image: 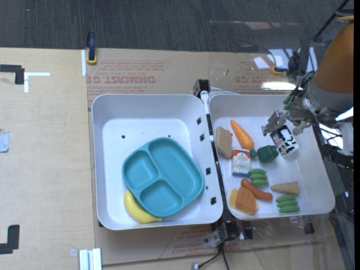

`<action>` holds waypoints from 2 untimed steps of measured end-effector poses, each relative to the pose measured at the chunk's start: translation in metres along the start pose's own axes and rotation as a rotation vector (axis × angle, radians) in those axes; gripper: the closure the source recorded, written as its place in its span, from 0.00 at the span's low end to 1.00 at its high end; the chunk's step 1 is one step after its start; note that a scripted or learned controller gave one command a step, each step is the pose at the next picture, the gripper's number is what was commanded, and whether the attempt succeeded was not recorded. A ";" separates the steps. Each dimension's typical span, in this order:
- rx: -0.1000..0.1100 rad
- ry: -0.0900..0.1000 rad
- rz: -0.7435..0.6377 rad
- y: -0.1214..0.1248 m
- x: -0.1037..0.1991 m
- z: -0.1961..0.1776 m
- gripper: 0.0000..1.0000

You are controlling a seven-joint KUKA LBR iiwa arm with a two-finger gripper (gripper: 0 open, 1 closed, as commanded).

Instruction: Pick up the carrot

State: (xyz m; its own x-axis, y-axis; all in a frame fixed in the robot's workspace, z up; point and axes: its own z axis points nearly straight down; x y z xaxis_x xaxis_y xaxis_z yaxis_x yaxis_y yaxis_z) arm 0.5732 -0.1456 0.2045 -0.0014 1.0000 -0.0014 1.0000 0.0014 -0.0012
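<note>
The carrot [242, 134] is orange and tapered. It lies at a slant in the upper left part of the right bin [315, 173], just right of a tan bread slice [224, 142]. My gripper [283, 134] hangs over the upper right part of the same bin, about a hand's width to the right of the carrot and apart from it. A dark green vegetable [267, 153] sits just below and left of the gripper. Nothing shows held in the gripper.
The right bin also holds a small red and white carton [241, 162], a green pod [258, 176], a red sausage [256, 189], an orange waffle [243, 201], a tan wedge [285, 188] and another green pod [288, 205]. The left bin [107, 151] holds a teal divided plate [163, 176] and a banana [138, 208].
</note>
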 end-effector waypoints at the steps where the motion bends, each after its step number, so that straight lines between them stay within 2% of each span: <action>1: -0.001 0.000 -0.013 0.040 0.049 0.101 0.00; 2: 0.000 -0.002 -0.010 0.040 0.047 0.092 1.00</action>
